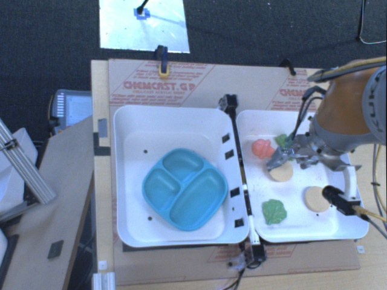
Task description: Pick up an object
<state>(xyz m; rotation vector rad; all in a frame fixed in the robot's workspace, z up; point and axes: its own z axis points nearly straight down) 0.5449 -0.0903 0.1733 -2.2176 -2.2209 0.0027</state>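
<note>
Dark carpet surrounded counter (pixel 181 80) bearing two white bins. Left bin (pixel 130 162) held blue divided plate (pixel 184 188), tilted diagonally. Right bin (pixel 302 231) held pink piece (pixel 262 148), green piece (pixel 282 141) near claw, green leafy piece (pixel 274 211) toward front, tan round piece (pixel 315 199) at right, second tan piece (pixel 281 173) directly under claw. Arm (pixel 351 110) reached in from right; claw (pixel 279 160) lowered just above second tan piece. Finger spacing: could not tell. No object seen clamped.
</note>
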